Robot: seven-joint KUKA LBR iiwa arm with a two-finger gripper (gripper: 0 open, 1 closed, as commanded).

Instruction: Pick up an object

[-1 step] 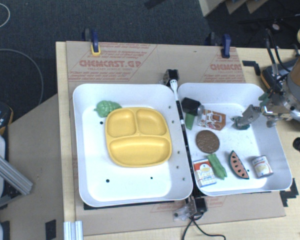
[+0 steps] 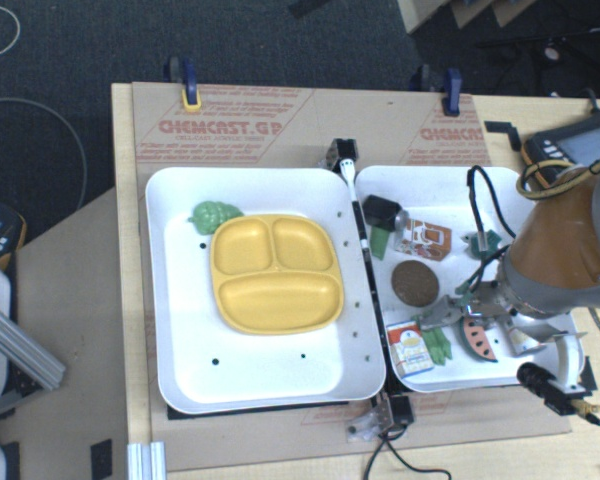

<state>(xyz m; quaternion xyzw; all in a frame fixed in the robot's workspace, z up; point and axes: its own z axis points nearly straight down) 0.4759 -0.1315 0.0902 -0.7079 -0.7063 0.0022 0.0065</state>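
Red watermelon slice [image 2: 479, 338] is lying with its long axis toward 5 o'clock, just below the gripper [image 2: 477, 305], whose state I cannot tell.

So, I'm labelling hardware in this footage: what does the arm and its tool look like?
The arm is a thick rounded body with an orange band over a grey wrist section. A black cable loops beside it. The tool below is grey metal, with some pale and black hardware alongside.

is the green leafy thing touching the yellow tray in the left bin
Touching. The camera view shows the green leafy piece lying against the yellow divided tray's upper left corner, with no white bin floor between them.
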